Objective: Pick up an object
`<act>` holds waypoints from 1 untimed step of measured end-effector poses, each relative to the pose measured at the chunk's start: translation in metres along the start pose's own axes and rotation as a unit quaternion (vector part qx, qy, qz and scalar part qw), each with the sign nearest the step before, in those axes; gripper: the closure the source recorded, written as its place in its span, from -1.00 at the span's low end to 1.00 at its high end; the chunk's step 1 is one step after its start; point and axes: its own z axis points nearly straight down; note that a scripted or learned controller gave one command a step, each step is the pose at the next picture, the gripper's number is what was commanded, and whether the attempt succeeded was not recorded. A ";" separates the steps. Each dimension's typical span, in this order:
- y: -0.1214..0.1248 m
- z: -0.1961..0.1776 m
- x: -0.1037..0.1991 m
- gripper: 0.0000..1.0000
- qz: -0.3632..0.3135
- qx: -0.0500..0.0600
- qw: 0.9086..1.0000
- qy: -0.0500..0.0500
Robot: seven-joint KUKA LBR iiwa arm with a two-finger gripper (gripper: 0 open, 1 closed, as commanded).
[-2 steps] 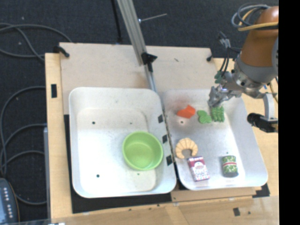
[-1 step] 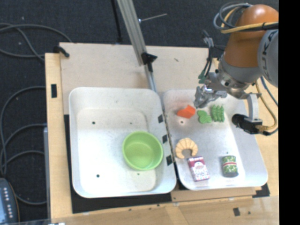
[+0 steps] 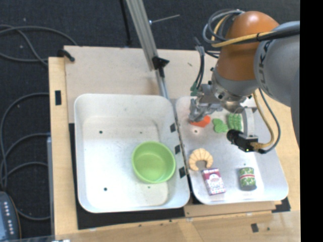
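My gripper hangs over the back left of the right bin, right above a small orange-red object that peeks out beside its fingertips. Whether that object is between the fingers cannot be told. Green toy pieces lie just right of the gripper. Nearer the front sit a tan croissant, a red and white carton and a small green can. A green bowl rests in the left bin.
A slanted metal pole rises behind the bins. The arm's orange band and its cables overhang the back of the right bin. The divider between the bins runs just left of the gripper.
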 end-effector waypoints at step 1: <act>-0.012 0.008 0.055 1.00 0.002 0.000 1.000 -0.001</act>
